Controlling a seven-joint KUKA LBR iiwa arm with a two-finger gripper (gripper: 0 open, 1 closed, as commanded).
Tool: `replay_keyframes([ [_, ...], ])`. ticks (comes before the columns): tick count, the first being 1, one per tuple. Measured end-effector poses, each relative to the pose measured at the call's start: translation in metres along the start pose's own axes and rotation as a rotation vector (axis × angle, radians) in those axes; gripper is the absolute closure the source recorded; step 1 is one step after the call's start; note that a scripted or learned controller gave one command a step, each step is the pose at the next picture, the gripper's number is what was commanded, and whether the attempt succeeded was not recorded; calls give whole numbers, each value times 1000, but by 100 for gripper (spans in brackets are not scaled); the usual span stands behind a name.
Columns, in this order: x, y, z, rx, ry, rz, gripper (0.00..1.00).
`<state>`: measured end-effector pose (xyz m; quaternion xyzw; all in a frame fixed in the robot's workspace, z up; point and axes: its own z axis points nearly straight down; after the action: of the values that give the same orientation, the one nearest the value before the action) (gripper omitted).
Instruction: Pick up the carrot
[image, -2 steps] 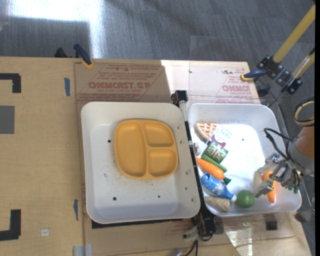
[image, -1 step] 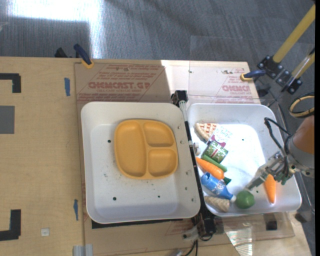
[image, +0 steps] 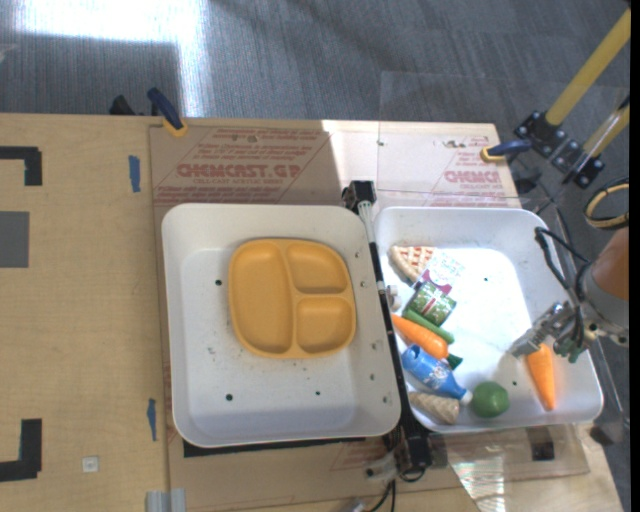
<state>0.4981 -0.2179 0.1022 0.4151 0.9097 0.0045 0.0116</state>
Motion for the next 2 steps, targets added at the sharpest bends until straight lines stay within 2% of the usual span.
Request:
replay_keyframes([
  [1, 69, 72, 11, 7, 2, -144, 100],
  [2, 68, 72, 11, 7, 0, -142, 0],
])
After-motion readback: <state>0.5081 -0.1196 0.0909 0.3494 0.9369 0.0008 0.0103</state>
